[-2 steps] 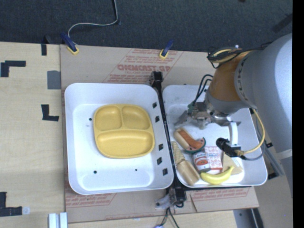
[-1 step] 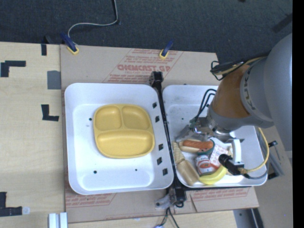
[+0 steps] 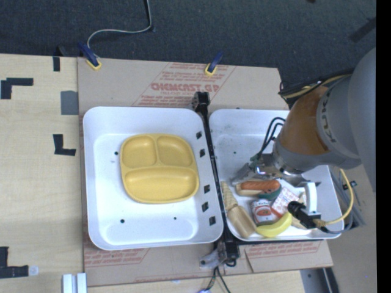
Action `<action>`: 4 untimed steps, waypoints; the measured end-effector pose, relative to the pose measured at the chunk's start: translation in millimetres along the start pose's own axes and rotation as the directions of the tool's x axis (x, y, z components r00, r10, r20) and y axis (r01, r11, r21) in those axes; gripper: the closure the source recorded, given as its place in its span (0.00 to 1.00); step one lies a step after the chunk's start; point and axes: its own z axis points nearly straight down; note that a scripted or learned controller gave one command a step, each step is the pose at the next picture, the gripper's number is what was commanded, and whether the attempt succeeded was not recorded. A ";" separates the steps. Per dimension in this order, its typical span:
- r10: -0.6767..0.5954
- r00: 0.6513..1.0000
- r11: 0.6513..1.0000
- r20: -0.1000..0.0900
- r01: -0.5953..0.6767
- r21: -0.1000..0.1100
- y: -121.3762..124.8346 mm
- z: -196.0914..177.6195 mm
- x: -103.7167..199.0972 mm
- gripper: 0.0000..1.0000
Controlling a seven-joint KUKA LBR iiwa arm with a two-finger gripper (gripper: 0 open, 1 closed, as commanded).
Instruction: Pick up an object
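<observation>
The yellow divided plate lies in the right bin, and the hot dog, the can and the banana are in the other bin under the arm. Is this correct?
Not quite. In the camera view the yellow divided plate lies in the left bin, not the right one. The hot dog, the can and the banana are in the other bin, under the arm.

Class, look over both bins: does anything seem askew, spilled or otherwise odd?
Nothing spilled or broken. The yellow divided plate lies flat in the left white bin; the toy foods are jumbled in the right white bin's near corner, the yellow banana against its front wall.

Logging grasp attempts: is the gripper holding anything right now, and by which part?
Cannot be told. The gripper sits low over the hot dog in the right bin, but the arm hides any hold.
</observation>
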 end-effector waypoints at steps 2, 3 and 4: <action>0.000 1.000 1.000 -0.002 0.000 0.003 8.6 -8.9 -18.8 1.00; 0.001 1.000 1.000 -0.002 -0.001 0.008 -47.7 -97.7 35.9 1.00; 0.001 1.000 1.000 -0.001 -0.001 0.008 -52.9 -137.6 52.3 1.00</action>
